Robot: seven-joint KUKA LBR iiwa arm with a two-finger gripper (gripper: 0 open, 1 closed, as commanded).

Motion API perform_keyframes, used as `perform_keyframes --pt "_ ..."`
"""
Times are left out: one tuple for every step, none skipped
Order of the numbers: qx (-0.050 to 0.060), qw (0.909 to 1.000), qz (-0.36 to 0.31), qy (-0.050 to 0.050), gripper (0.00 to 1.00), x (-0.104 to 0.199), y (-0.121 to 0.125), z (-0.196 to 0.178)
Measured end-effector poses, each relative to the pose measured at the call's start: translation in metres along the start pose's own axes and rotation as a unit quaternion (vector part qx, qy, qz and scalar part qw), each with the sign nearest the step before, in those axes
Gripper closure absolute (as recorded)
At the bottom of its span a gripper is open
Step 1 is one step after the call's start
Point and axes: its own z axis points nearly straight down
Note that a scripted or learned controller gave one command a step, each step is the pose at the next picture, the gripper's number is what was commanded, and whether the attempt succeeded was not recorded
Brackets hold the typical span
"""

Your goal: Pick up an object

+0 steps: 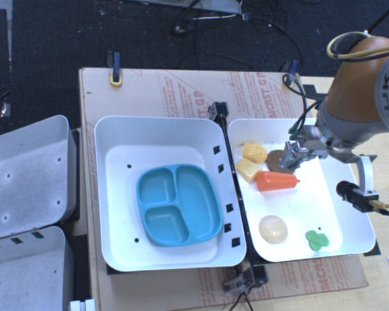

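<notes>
From above the counter [155, 89], we see the arm [360, 96] reaching in over the right bin [350, 235], its end effector [292, 157] low at the bin's back, just above the carrot [277, 181]. We cannot tell how far it is open or whether it has hold of anything. The carrot lies on its side near the bin's middle. Just left of the carrot sit a pale yellow block [247, 169] and, behind it, a corn piece [254, 152]. Nearer the front lie a cream ball [273, 229] and a small green piece [317, 240]. The left bin [117, 148] holds a blue divided tray [179, 204].
</notes>
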Motion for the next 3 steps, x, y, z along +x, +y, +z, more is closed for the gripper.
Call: perform_keyframes --pt "0.001 1.0 0.0 0.0 1.0 0.0 0.001 -0.032" --pt "0.005 1.0 -0.002 0.001 1.0 0.047 -0.015 -0.016" --pt "0.005 1.0 -0.002 0.002 1.0 0.107 -0.036 -0.01"
